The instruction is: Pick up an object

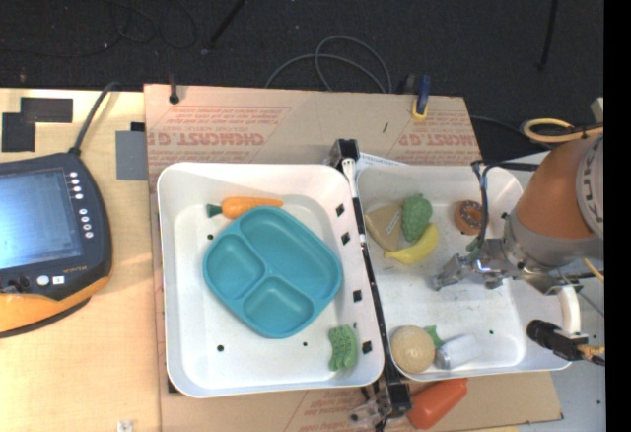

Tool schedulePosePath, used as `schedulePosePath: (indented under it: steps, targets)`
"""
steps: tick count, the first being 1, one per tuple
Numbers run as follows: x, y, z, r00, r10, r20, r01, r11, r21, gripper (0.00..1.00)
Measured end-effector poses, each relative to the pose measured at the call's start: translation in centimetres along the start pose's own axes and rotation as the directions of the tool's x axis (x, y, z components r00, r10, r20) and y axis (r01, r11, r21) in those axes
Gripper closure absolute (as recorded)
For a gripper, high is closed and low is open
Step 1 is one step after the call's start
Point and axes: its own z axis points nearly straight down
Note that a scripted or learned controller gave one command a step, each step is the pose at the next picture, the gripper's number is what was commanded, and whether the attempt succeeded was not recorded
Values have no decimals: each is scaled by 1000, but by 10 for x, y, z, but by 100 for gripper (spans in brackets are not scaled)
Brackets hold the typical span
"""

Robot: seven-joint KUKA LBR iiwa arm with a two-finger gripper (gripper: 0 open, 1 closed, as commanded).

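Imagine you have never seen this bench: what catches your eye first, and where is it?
First comes the teal tray, filling the middle of the left bin, with a carrot at its top edge and a green toy near the bin's lower right corner. Next, the arm reaches in from the right, its end effector low over the right bin, beside a banana.

Arm (582, 198): thick rounded grey body, broad orange band above the wrist. Wrist section grey metal, with a white fitting and a black piece below. Hand (455, 274): small, dull grey metal. Yellow cable loops over the top.
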Motion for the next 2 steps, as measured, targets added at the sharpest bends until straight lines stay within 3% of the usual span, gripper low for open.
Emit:
schedulePosePath:
  steps: [1, 2]
  targets:
    - [-30, 65, -1, 1000, -4, 3, 4, 1000, -5, 0]
    - [-30, 87, -1, 1000, -2, 1, 2, 1000, -2, 0]
